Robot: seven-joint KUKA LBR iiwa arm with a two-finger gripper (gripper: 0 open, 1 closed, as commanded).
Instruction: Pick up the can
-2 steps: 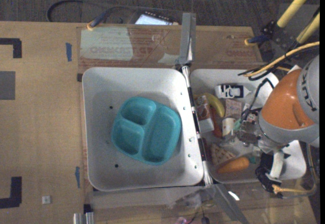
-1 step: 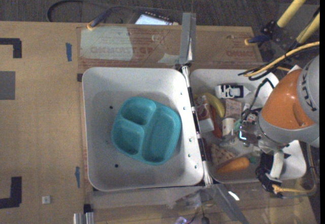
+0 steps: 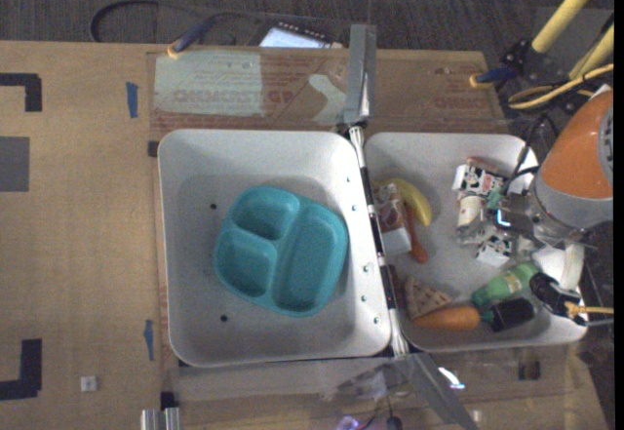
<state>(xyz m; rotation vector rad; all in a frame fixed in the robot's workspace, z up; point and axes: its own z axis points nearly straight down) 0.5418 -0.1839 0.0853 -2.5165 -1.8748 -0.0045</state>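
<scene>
The can (image 3: 392,216), small with a red and white label, lies in the right bin (image 3: 439,147) against the divider wall, just left of a banana (image 3: 415,200). My gripper (image 3: 485,213) hovers over the bin's right half, well to the right of the can and apart from it. Its two patterned fingers (image 3: 475,176) stand wide apart, so it is open. A small white object (image 3: 470,212) lies between them, not clamped. The grey wrist and orange band (image 3: 583,160) reach in from the right.
In the right bin's near part are a pizza slice (image 3: 427,297), a carrot (image 3: 448,318) and a green bottle with a black cap (image 3: 507,284). A teal divided plate (image 3: 281,250) lies in the left bin (image 3: 185,223). Cables trail at the right edge.
</scene>
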